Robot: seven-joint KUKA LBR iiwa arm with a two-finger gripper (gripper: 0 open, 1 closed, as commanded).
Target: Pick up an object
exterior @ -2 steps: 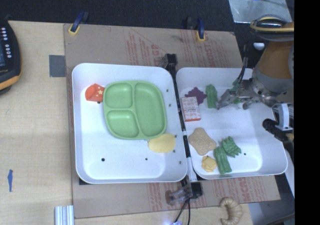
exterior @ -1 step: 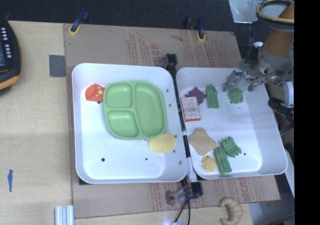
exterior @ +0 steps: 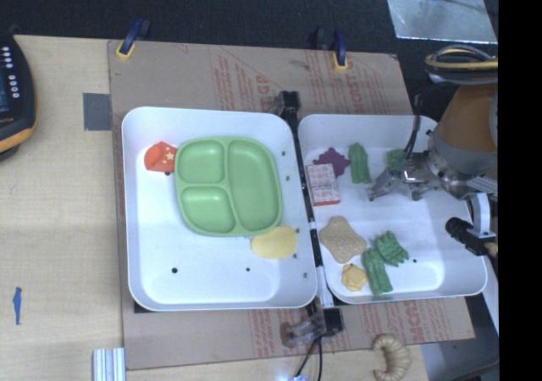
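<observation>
Green toy pieces [exterior: 359,162] lie in the right bin [exterior: 440,286]; the nearest to the claw [exterior: 400,185] is a long piece, its axis running up and down the view, beside a purple piece [exterior: 331,159] and a red-and-white packet [exterior: 322,184]. The claw hangs over the bin's right part, fingers splayed apart with nothing between them. The left bin [exterior: 152,278] holds a green divided plate [exterior: 229,185].

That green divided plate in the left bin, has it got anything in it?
Empty. All three compartments of the green plate show bare; the yellow piece lies beside it.
</observation>
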